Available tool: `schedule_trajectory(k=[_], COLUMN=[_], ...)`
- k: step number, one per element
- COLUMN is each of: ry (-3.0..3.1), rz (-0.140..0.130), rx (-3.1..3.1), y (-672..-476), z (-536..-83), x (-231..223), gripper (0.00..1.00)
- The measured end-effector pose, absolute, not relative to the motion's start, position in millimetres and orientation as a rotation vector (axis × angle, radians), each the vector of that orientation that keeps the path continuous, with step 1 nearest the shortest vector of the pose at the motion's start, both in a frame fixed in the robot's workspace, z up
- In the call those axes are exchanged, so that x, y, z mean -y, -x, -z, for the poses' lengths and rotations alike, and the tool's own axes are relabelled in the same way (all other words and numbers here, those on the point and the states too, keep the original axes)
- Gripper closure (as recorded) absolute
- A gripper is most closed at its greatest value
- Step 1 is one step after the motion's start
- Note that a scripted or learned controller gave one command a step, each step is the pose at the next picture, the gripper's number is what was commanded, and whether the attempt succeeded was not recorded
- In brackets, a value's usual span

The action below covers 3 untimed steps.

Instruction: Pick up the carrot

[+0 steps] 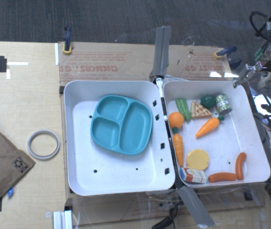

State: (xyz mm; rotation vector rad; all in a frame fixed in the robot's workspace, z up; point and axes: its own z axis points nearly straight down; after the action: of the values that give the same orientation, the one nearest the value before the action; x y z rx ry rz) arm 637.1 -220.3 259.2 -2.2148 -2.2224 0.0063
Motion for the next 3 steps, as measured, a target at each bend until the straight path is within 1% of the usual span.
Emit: schedule_trajectory(k=[1,2,3], ry=[2.058,2.058,1.977], rz=[-0.005,-0.005,-0.004], rx=[2.368,2.368,2.436], y=[-592.0,-591.9,-558.0], z=[-120,-120,-89], x=[197,197,116], gripper=[0.0,0.0,0.0])
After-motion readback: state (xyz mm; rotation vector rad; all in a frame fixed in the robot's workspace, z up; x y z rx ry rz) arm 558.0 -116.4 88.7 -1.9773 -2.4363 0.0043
